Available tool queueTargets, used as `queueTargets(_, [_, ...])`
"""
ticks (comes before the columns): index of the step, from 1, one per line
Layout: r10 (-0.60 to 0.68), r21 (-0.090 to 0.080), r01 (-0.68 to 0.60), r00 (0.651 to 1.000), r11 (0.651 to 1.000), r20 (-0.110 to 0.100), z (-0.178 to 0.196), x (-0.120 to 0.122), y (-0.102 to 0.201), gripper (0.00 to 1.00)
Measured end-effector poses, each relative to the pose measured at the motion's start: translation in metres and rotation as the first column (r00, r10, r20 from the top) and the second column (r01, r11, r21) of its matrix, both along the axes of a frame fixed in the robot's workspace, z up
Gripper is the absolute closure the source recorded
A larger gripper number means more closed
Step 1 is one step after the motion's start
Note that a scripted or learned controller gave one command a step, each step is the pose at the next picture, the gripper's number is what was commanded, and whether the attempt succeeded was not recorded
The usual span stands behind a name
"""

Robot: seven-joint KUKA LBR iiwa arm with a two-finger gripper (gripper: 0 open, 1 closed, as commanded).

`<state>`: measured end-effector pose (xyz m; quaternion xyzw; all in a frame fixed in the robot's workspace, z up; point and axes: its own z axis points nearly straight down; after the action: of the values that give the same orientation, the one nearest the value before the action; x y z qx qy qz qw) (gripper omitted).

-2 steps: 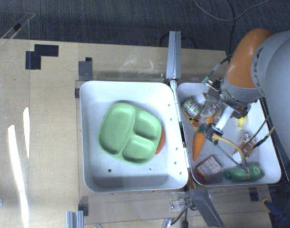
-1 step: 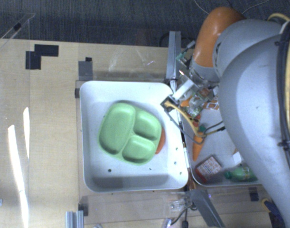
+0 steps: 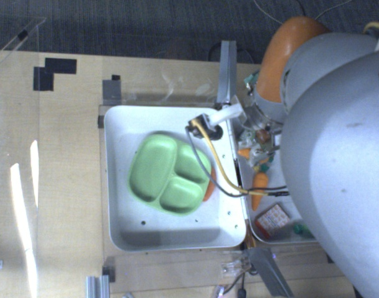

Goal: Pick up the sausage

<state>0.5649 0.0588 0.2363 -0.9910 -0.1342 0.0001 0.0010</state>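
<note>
Pale wooden bench (image 3: 59, 185) seen from above, with black tape marks (image 3: 53, 71) at the upper left. On it sit two shallow white plastic bins side by side.

The left bin (image 3: 177, 236) holds a glossy green plastic plate (image 3: 167, 174) with rounded corners, divided into three compartments. At the plate's right edge an orange-red, smooth, rounded sliver peeks out. This looks like the sausage (image 3: 209, 190), lying against the plate and mostly hidden by it.

The sausage is in the left bin, left of and lower in the view than the claw (image 3: 262, 143), with the wall between the bins separating them.

The claw hangs over the upper part of the right bin (image 3: 263, 236). Whether it is spread or pressed together cannot be told, since the arm covers it.

Below the claw in the right bin lie an orange tapered carrot (image 3: 258, 188) and a small box (image 3: 273, 219) with a red and white pattern. Its print is too small to read.

The big grey arm (image 3: 338, 166), smooth and rounded, with an orange band (image 3: 288, 48), covers the right side.
</note>
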Motion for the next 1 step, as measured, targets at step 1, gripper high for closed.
queueTargets(1, [-0.051, -0.001, 0.051, 0.999, 0.999, 0.002, 0.1317, -0.0352, 0.0079, 1.00])
